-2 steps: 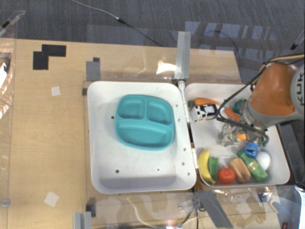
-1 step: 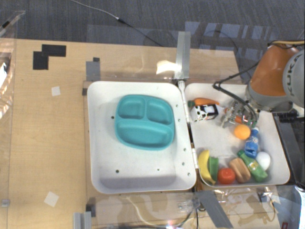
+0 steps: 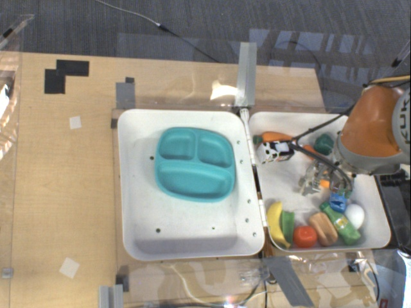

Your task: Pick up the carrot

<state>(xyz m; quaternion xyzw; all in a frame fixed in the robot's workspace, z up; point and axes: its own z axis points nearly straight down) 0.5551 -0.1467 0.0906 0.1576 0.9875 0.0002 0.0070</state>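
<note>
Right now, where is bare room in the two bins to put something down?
Left bin: bare floor all around the teal divided plate, widest along the near edge. Right bin: a bare patch between the cow toy and the banana. Crowded along its near edge, from the tomato to the white egg, and under the pincer.

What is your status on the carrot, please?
Hand low mid right bin, grip unclear. Carrot at bin's far left corner, untouched. Cow toy beside it.
</note>
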